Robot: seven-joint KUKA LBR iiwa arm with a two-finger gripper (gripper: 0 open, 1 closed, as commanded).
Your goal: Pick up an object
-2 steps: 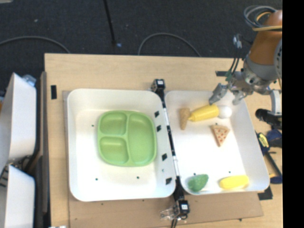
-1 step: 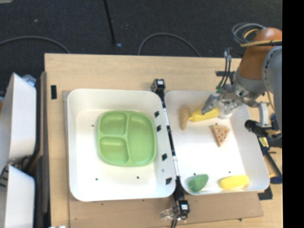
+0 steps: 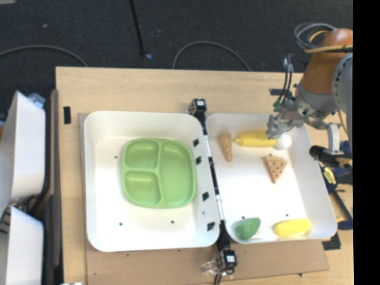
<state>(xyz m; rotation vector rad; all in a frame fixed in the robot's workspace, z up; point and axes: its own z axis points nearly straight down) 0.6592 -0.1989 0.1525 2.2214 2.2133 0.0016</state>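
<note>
My gripper hangs over the far right part of the right bin, just above the right end of a yellow squash-like piece and a small white ball. A tan cone lies left of the yellow piece. An orange pizza slice lies below the ball. At the bin's near edge sit a green leafy piece and a yellow lemon-like piece.
The left bin bears a green divided plate. A black-clipped divider runs between the bins. White boxes stand at the bench's left. Cables and blue-yellow tools lie off the right bin's right side.
</note>
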